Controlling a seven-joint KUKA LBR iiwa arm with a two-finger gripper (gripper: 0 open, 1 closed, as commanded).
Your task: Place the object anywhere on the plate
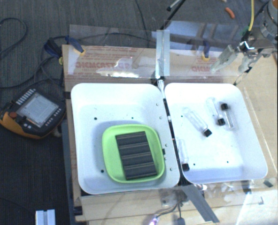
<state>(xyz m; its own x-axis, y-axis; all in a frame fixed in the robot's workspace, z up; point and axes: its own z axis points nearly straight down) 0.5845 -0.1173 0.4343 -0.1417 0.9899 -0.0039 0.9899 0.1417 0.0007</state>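
You are looking down on two shallow white bins sitting side by side, the left bin [82, 125] touching the right bin [251, 139] along a shared middle edge. In the left bin a green plate [109, 139] is lying toward the near side, and a dark grey ribbed block [136, 155] is resting flat on it, taking up most of the plate's middle. In the right bin several clear plastic vials with black caps are lying on their sides: one vial [196, 121] is sitting near the bin's centre, two more vials [222, 112] are lying close together toward the far right, and another vial [181, 154] is resting against the bin's left wall. The gripper [235, 61] is hanging above the bench beyond the right bin's far right corner, well apart from the vials and from the plate; its two pale fingers [224, 59] are standing spread, released and grasping nothing. A teach pendant [32, 113] is lying on the dark floor to the left of the bench.
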